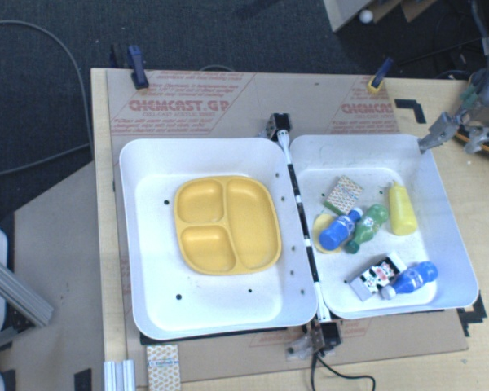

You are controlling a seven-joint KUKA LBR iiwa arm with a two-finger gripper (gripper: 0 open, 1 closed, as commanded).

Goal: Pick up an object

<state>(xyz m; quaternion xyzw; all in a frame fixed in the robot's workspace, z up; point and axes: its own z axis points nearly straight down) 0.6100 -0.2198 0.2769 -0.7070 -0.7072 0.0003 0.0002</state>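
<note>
The right bin (440, 218) holds several small objects. A checked packet (343, 194) lies near its middle, with a yellow bottle (402, 208) to the right. A green bottle (368, 226) and a blue bottle (340, 228) lie side by side and touch. Near the front edge, a black-and-white box (375, 277) rests against another blue bottle (413, 278). My gripper (440, 130) hangs above the bin's back right corner, apart from all the objects, and it is partly cut off at the right.
The left bin (147, 243) holds a yellow divided plate (228, 222). Both bins sit on a cardboard sheet (204, 104) held by blue clamps (136, 65) at the back. A black hinge strip (297, 218) runs between the bins.
</note>
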